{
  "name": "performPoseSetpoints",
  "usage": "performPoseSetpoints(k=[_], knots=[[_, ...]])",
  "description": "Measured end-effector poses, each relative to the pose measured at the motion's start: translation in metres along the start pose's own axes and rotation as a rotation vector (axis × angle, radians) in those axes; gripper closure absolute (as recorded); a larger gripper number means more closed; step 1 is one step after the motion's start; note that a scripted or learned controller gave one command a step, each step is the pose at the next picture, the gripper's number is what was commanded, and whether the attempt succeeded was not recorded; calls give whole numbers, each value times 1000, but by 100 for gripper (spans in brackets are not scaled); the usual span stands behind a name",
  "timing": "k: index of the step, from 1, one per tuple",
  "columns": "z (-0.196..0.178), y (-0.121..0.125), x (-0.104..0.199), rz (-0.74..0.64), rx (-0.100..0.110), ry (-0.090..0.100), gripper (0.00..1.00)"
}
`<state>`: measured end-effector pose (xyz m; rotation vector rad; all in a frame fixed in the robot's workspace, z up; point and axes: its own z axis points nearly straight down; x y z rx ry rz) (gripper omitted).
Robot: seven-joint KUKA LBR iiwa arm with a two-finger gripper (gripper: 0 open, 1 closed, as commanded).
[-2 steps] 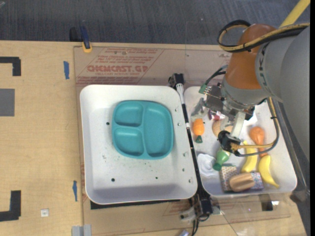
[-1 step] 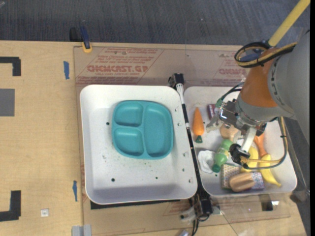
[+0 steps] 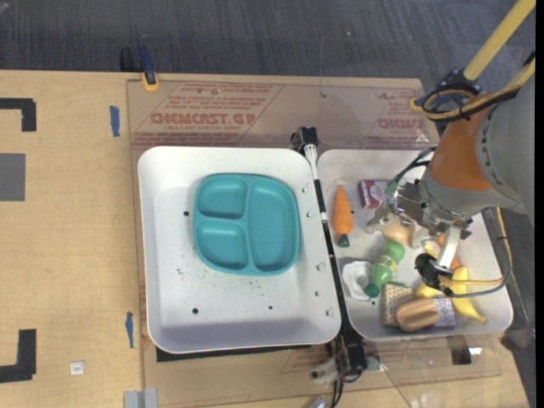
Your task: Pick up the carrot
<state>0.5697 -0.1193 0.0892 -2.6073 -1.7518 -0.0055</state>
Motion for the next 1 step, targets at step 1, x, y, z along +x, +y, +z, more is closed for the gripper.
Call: performPoseSetpoints(k=[1], knots=[[0,5,-26,-258,0,-1,0]])
